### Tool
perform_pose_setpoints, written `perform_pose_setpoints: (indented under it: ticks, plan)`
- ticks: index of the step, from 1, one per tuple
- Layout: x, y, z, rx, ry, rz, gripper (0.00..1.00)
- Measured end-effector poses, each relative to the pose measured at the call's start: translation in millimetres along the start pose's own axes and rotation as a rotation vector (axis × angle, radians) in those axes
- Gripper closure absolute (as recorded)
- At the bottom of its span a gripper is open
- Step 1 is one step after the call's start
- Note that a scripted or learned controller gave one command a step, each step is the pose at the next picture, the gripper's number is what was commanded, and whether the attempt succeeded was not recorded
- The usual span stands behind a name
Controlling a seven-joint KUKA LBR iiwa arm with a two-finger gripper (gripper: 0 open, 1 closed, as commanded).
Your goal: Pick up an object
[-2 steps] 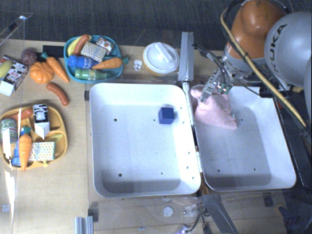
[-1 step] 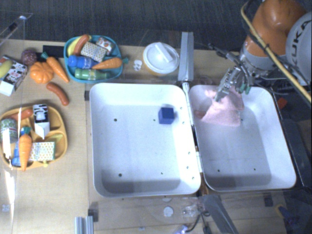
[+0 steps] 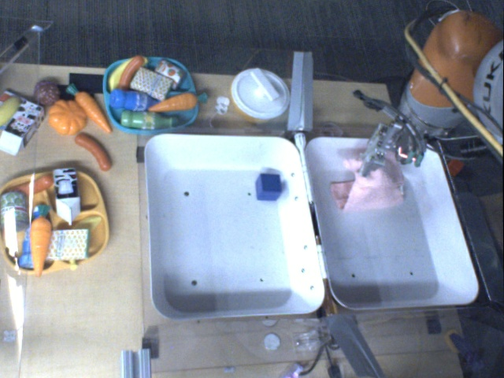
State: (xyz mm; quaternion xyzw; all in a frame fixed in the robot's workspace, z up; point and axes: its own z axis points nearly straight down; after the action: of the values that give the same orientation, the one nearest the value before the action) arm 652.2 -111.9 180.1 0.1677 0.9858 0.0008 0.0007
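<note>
Two bins: left bin (image 3: 197, 290) holds a blue cube (image 3: 269, 186); jaws' state unclear.

I work from a single fixed camera mounted above the pale wooden surface (image 3: 213, 345), looking down at a slant so the far edge and a strip of dark grey carpet (image 3: 236, 10) fill the top of my picture. It sits far enough back to frame both shallow white plastic bins, the left bin (image 3: 228, 290) and the right bin (image 3: 409, 282), almost whole. The grey arm with its orange band (image 3: 457, 50) enters from my right side.
</note>
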Motion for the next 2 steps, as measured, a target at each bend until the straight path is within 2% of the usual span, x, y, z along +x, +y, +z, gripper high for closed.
perform_pose_setpoints:
  ticks: [1,2]
  plan:
    - [30.2,19.4,-5.7,-0.002,0.000,-0.523,1.00]
    - [30.0,19.3,-5.9,-0.002,-0.001,-0.523,0.00]
